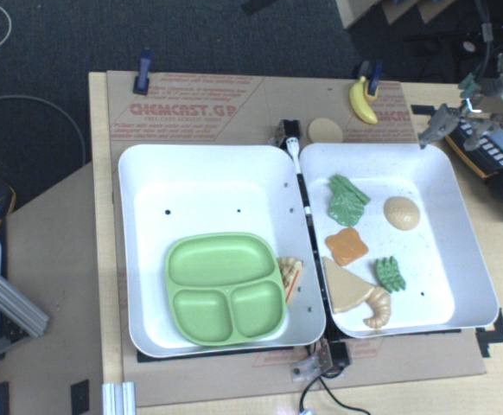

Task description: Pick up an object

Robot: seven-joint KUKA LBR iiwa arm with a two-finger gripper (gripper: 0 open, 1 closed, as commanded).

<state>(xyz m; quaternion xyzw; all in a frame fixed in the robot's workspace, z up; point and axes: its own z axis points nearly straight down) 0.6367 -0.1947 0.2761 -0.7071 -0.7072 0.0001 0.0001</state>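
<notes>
- The gripper [480,102] sits at the upper right, beyond the far right corner of the right bin [459,188]. Whether it is spread or pressed together, I cannot tell; nothing can be seen between its tips.
- Nearest it inside that bin lies a beige bun [401,213]. It looks light, rounded and smooth, so likely to slip; I would take it across its middle.
- Just left of the bun is a green leafy piece [347,200]; below that, an orange piece [347,245], flat and low.
- Toward the bin's near edge lie a small green piece [390,274], a tan wedge [345,288] and a croissant [376,309], touching the wedge.
- The left bin [148,197] holds a green divided tray [224,286].
</notes>
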